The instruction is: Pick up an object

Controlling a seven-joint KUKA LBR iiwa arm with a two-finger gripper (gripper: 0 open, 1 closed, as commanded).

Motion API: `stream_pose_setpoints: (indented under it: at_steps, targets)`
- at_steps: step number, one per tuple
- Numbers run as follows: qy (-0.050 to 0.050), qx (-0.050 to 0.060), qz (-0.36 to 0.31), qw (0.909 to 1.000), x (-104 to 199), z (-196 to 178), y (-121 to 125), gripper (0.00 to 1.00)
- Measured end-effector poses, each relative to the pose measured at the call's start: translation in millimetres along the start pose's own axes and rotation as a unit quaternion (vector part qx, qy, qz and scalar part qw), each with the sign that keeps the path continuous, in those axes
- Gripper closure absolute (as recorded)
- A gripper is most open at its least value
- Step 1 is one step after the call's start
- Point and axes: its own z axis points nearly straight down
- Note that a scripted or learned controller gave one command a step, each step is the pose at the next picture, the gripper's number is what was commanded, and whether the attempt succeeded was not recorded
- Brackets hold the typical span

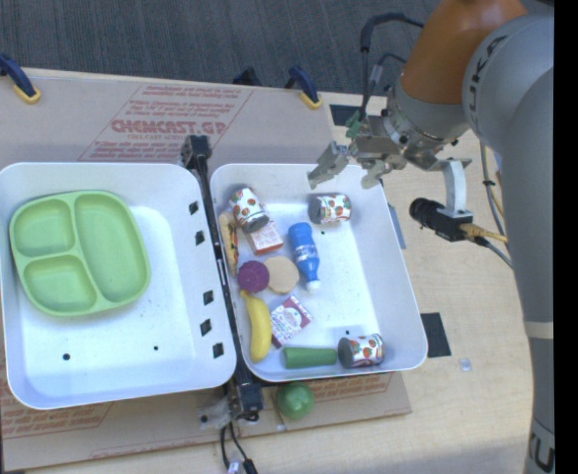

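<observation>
Two white bins are sitting side by side across the middle of the frame. The left bin [32, 363] is holding one green divided plate [78, 253] in its upper left part. The right bin [387, 294] is holding the clutter: three small cans, one near its upper left [246, 205], one at its upper right [330, 208] and one lying at its lower right [362, 350]; one blue bottle [304, 253] in the middle; one banana [258, 326] along the left wall; one purple ball [253, 276] touching a tan disc [283, 275]; one small red-and-white box [266, 236] below the upper-left can; one patterned packet [289, 320]; and one green cylinder [309, 356] lying beside the lower can. One green round thing [293, 399] is lying outside, just below the right bin's lower edge.

The gripper [349, 169] is hanging in the upper right of the frame, over the right bin's upper rim and just above the upper-right can. Its two fingers are standing spread apart with nothing between them.
</observation>
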Motion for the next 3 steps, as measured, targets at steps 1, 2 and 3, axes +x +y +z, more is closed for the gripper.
stream_pose_setpoints:
  at_steps: [1,2,3]
  targets:
    - [-0.004,-0.002,0.002,1.0000,28,145,-7,0.00]
    - [-0.003,-0.001,0.000,1.0000,29,136,-7,1.00]
    - [0.000,-0.003,0.000,1.0000,38,24,30,1.00]
